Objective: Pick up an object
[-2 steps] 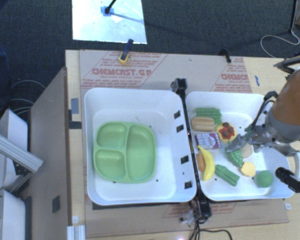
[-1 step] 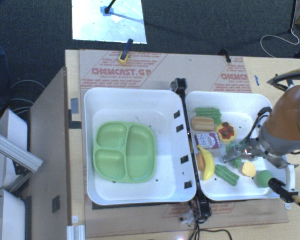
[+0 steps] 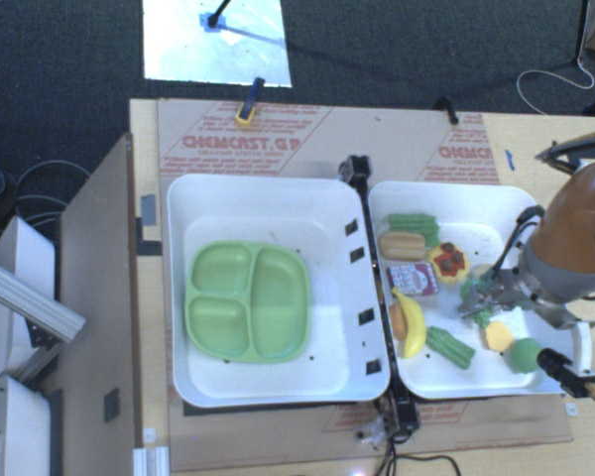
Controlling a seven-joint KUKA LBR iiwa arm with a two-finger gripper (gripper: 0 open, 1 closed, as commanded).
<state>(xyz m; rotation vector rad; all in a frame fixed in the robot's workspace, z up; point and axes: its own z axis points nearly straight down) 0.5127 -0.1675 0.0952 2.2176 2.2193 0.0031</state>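
Several toy foods fill the right bin: a yellow banana lies beside the gripper, whose finger state I cannot tell; "CHEMCAST GP" marks the board.

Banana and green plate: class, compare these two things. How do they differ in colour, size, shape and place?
The banana is yellow; the plate is pale green. The banana is small, the plate far larger. The banana is a curved solid piece; the plate is flat with three compartments. The banana lies among other toy foods in the right bin; the plate lies alone in the left bin. Both rest on a white bin floor.
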